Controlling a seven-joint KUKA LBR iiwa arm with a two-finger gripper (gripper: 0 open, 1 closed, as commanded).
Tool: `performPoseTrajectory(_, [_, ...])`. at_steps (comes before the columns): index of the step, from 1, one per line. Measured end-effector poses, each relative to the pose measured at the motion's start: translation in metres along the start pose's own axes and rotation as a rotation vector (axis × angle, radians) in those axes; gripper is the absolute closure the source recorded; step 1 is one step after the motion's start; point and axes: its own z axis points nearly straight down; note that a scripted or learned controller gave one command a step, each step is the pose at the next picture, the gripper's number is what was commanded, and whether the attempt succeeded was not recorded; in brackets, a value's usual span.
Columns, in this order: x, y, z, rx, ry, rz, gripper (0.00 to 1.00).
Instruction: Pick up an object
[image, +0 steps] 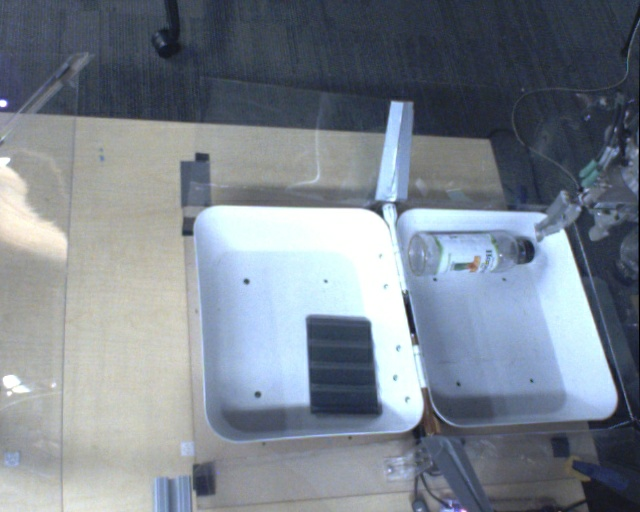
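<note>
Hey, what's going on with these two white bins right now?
A robot arm is set to pick up an object. Its gripper sits at the right bin's far right corner, just beside the cap end of a clear bottle lying on its side there. It holds nothing. A black ridged block lies flat in the left bin.

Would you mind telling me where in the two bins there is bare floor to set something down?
In the left bin, the floor is free left of and behind the black ridged block, which sits near the front wall. In the right bin, everything in front of the clear bottle is bare. It is crowded only along that bin's back wall, where the bottle lies and the gripper hovers.
</note>
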Motion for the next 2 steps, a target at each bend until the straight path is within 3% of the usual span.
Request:
performPoseTrajectory(1, [0.001, -0.025, 0.027, 0.000, 0.000, 0.235, 0.00])
performPoseTrajectory(2, [0.028, -0.008, 0.185, 0.000, 0.000, 0.139, 0.00])
